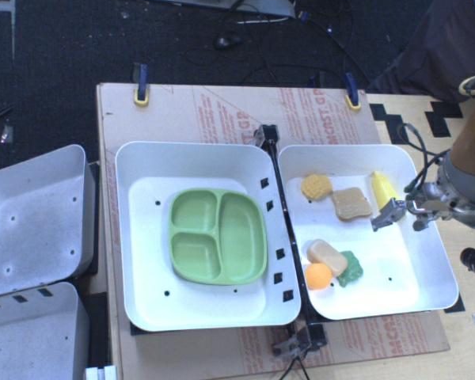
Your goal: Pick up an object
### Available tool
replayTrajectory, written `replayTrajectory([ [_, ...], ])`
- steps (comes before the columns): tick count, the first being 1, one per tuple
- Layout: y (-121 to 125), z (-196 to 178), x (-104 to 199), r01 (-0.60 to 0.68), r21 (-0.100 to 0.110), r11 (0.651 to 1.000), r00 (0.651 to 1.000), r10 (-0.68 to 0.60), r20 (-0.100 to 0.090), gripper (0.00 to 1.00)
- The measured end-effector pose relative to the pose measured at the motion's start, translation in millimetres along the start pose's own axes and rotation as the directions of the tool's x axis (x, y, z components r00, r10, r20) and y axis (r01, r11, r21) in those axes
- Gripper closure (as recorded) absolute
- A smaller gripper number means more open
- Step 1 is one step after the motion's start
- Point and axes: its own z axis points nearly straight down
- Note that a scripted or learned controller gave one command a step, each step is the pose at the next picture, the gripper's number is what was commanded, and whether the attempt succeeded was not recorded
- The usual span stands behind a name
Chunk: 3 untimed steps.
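Camera view: the right bin (427, 291) serves as landmark. End effector (402, 215) hangs above its right half, fingers spread apart, gripping nothing. Inside that bin: waffle (317, 186) near the back left, toast slice (351, 203) beside it, yellow corn (382, 188) just behind the end effector. Orange ball (318, 276), tan block (327, 255) and green piece (349, 267) cluster front left. Left of the bin, a green divided tray (218, 237).
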Motion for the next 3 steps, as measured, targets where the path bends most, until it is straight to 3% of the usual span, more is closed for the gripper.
replayTrajectory([
  [2,-4.7,96.0,10.6,-0.001,-0.002,1.0,1.0,0.001,0.0,0.0],
  [3,-4.6,85.4,10.6,-0.001,-0.003,1.0,1.0,0.001,0.001,1.0],
])
